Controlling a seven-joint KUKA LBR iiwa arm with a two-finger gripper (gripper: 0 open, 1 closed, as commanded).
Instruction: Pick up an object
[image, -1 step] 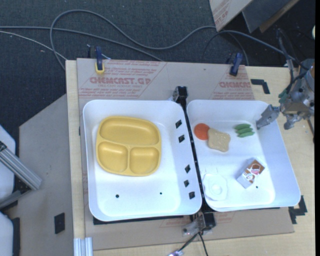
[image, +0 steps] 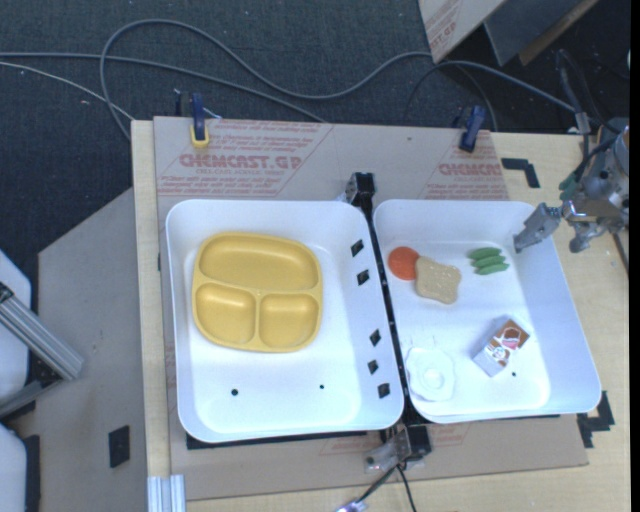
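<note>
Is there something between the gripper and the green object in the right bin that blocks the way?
Nothing visible blocks it. The gripper is at the right bin's far right corner, and the green object lies just to its left on bare white floor. The bread slice and orange disc lie further left, beyond it.

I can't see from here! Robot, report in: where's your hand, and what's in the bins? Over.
Gripper at right bin's far right edge, holding nothing. Toast, tomato, beans, carton untouched. Yellow tray in left bin. Nothing blocking.

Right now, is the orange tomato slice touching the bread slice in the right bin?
Touching, as far as the camera view shows: the tomato slice sits against the upper left corner of the bread slice, with no white bin floor visible between them.
</note>
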